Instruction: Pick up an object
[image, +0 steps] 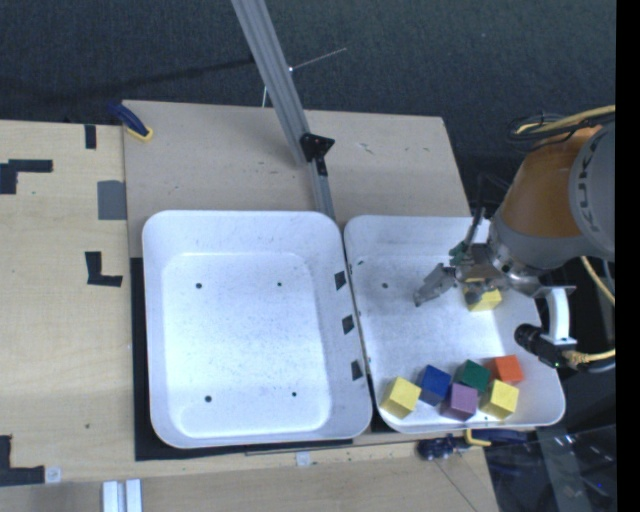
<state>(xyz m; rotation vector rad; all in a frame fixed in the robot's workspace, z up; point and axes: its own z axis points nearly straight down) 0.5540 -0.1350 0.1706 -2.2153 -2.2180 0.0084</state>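
One yellow block (486, 298) sits just beside gripper (440, 285), on its wrist side, not btwn the fingers. Jaws spread apart, gripping nothing, above right bin (400, 250). Other blocks (455, 390) lie well apart, at bin's near edge.

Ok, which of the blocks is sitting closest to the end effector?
The lone yellow block, right beside the end effector in the right bin. The other blocks sit clustered along that bin's near edge, well apart from it.
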